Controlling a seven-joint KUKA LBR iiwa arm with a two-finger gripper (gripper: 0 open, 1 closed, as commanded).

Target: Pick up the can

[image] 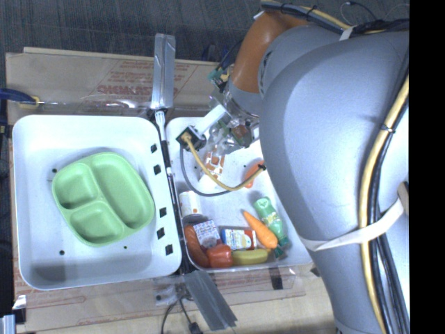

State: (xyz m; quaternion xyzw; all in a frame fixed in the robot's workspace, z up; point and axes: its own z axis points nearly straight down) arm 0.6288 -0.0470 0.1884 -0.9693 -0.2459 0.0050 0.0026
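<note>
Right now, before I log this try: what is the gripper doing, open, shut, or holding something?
Gripper: cannot be told. It sits low over the upper part of the right bin, tangled in cables, with nothing visibly held.

Slanted overhead view of both bins (pixel 28 207)

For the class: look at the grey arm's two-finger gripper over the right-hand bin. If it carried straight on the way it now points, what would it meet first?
The gripper points down into the right-hand shallow white bin. Its line seems to end on the bin's bare white floor, near the looping yellow cable, not the toy food at the bin's lower end. Depth is unclear.
</note>
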